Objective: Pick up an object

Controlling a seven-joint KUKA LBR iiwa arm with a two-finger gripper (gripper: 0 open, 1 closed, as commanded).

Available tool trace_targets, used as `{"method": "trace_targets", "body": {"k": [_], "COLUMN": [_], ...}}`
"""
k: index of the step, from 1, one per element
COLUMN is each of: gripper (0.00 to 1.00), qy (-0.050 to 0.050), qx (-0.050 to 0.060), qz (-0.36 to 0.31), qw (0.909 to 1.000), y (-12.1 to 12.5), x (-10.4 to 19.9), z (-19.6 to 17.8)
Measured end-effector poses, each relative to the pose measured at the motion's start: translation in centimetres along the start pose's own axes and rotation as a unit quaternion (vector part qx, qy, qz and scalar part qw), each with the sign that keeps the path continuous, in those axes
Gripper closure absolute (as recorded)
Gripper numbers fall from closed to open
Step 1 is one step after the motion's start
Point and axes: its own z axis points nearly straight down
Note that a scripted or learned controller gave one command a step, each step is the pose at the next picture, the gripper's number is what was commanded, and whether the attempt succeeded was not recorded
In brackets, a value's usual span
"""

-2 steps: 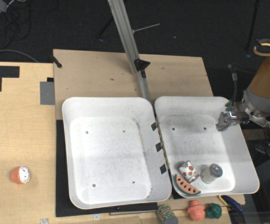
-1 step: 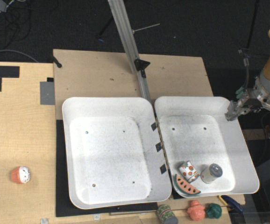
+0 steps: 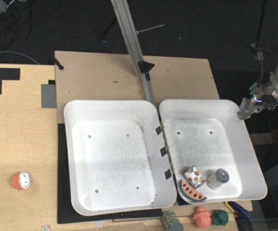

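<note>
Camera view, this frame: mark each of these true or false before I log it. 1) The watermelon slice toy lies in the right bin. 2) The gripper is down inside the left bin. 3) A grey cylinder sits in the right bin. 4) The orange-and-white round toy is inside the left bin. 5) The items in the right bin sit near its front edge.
1) True: the watermelon slice toy lies in the right bin, at its front left corner.
2) False: the gripper is at the right bin's far right rim, away from the left bin.
3) True: the grey cylinder is there.
4) False: the orange-and-white round toy lies on the wooden bench, left of both bins.
5) True.
</note>
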Motion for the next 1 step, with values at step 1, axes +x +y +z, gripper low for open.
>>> {"method": "trace_targets", "body": {"k": [1], "gripper": [1.0], "qy": [0.002], "qx": [0.002], "qz": [-0.001], "qw": [1.0], "y": [-0.74], "x": [5.66], "z": [0.43]}}
